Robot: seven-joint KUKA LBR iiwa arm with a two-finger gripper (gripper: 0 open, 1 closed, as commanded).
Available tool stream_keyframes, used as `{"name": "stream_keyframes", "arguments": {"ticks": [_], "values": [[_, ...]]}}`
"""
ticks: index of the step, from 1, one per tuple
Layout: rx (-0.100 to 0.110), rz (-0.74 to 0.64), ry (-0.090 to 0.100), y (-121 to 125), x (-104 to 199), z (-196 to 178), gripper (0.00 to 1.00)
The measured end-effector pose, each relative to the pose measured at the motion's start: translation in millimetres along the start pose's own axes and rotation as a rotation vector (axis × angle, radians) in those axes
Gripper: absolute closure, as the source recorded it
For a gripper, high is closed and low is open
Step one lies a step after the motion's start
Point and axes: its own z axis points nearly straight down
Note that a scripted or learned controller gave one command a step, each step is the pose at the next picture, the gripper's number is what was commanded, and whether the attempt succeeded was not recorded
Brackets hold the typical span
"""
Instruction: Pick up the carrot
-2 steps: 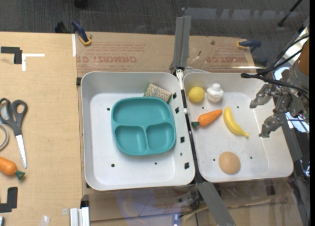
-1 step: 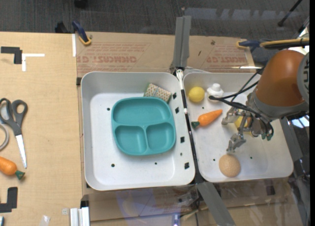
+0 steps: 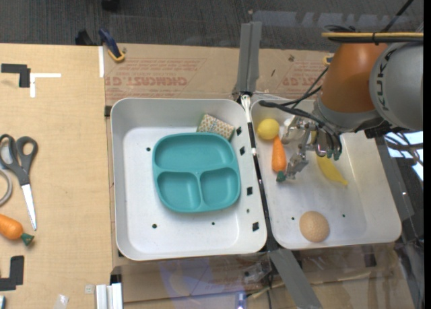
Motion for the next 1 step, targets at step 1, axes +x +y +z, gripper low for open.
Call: {"name": "stream_keyframes", "arguments": {"ticks": [1], "values": [[0.003,0.531,0.006,0.9,28.0,2.1,0.00]]}}
